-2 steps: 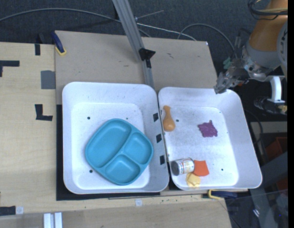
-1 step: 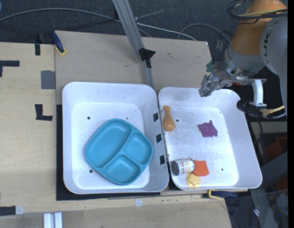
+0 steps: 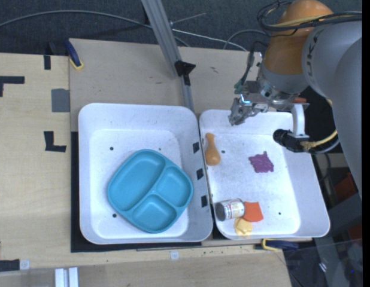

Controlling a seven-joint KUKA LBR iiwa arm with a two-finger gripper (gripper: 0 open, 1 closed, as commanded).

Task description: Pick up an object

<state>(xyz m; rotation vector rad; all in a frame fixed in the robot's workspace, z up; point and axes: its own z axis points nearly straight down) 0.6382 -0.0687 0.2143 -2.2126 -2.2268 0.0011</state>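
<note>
My gripper (image 3: 237, 117) hangs over the far left corner of the right bin (image 3: 305, 217), with nothing visible between its fingers. Below it an orange-tan drumstick-shaped toy (image 3: 212, 150) lies by the bin's left wall. A purple piece (image 3: 261, 162) rests near the bin's middle. At the near left corner a small metal can (image 3: 230, 210) lies on its side, touching an orange block (image 3: 253, 211) and a yellow bit (image 3: 243, 226).
The left bin (image 3: 95, 124) holds a blue divided plate (image 3: 150, 189). A grey metal post (image 3: 164, 34) slants down to the bins' far edge. Cables run across the dark floor behind the bench.
</note>
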